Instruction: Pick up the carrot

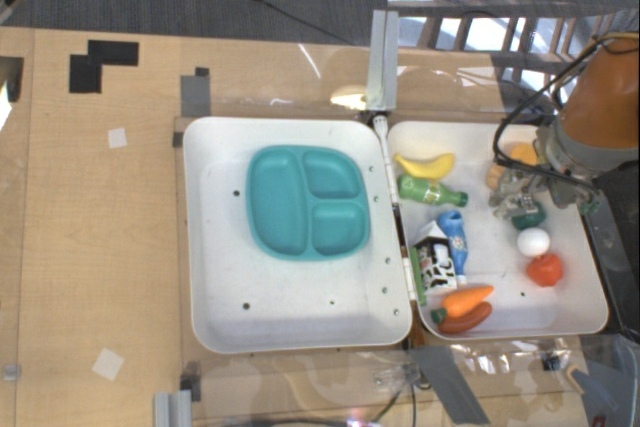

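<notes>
Carrot (468,298): lies at about 6 o'clock in the right bin (590,315), near the front wall, tip pointing toward 3 o'clock; free, nothing gripping it.
Brown piece (466,318): touches the carrot on its near side, partly under it.
Carton (436,263): black and white, just beside the carrot's leafy end, toward 11 o'clock from it.
Blue bottle (456,243): leans against the carton at its far right.
Red ball (545,270): at 4 o'clock in the bin, apart from the carrot.
White ball (533,241): just beyond the red one.
Green bottle (430,191): lies flat toward 10 o'clock in the bin.
Banana (425,165): just beyond the green bottle, by the far left corner.
Gripper (520,200): hangs low at 2 o'clock in the bin, over a dark green item; whether it is spread or pressed together I cannot tell.
Left bin (215,315): holds a teal tray (305,202).
Bench (90,265): wood, carries both bins.
Progress: I judge the pick not yet begun on the right target; the gripper is well apart from the carrot.
Left to do: move toward 7 o'clock, descend over the carrot, close, lift.
</notes>
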